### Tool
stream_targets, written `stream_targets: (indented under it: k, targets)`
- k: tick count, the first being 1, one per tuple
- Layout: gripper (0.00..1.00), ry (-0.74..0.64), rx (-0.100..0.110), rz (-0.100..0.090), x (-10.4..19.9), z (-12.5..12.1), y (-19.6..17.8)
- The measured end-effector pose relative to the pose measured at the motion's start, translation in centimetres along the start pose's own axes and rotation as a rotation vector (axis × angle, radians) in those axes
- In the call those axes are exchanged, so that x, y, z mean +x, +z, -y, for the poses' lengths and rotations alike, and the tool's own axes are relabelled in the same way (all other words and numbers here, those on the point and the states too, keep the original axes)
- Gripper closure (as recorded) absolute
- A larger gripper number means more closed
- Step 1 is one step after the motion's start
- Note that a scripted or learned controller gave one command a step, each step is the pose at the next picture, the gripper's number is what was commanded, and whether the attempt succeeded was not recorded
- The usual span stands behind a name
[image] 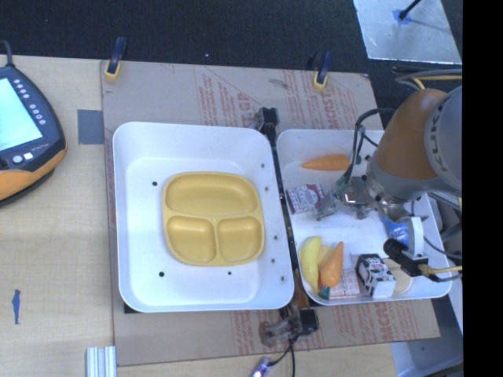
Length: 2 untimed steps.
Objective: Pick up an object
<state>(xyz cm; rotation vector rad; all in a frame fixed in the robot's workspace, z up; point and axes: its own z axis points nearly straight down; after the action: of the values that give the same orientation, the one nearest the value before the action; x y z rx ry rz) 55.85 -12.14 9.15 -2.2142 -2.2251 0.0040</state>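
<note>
A: What is carried by the bench, as seen from above?

B: 2 shallow white bins are set side by side on a cardboard sheet (236, 93). In the left bin (134, 210) a yellow tray (213, 217) with 3 compartments is laid at the centre. The right bin (292, 144) is occupied by several small objects.

A: Where are those objects placed?

B: An orange carrot (325, 162) is seen near the far edge of the right bin. A small printed packet (302, 199) is placed by the left wall. At the near edge a yellow banana (310, 261) and a second carrot (332, 265) are laid touching each other, with a black-and-white box (375, 276) just beside them. A blue item (398, 232) is shown toward the right edge.

A: How is the gripper shown?

B: The gripper (330, 204) is lowered over the middle of the right bin, just beside the packet. Whether its fingers are parted or closed cannot be told, and no object is seen between them
</note>
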Motion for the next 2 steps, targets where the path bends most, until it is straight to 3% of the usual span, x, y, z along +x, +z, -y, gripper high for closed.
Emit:
stream_targets:
  k: [1, 2]
  targets:
    - [0.00, 0.001, 0.000, -0.001, 1.9, -5.5, -0.1]
    - [0.00, 0.002, 0.001, -0.001, -1.3, -9.2, -0.1]
